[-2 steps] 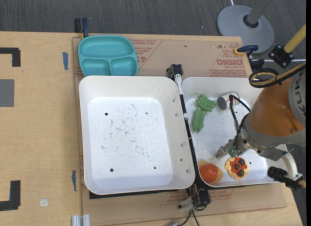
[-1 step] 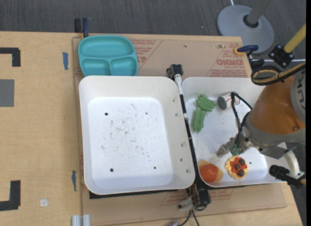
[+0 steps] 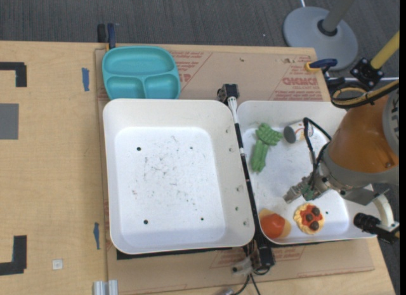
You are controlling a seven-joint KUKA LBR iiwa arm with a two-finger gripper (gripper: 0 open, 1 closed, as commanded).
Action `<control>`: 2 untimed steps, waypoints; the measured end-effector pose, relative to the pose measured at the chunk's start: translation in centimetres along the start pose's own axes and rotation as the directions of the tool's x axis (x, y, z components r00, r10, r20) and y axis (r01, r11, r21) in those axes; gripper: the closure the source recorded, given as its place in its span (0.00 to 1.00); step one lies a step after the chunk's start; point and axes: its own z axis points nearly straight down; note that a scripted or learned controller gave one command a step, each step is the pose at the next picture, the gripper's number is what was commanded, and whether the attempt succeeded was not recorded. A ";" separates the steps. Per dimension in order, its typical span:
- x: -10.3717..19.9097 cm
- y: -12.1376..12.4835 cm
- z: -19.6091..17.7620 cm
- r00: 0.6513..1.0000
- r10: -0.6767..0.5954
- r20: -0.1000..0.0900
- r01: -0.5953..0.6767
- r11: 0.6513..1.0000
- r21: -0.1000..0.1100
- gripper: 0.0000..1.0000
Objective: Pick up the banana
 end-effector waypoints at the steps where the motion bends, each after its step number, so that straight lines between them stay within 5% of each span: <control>1: -0.1 0.1 -1.0 1.000 0.000 0.003 0.000 1.000 -0.003 1.00; 2: -0.1 0.2 -2.0 1.000 0.000 0.006 0.000 1.000 -0.006 1.00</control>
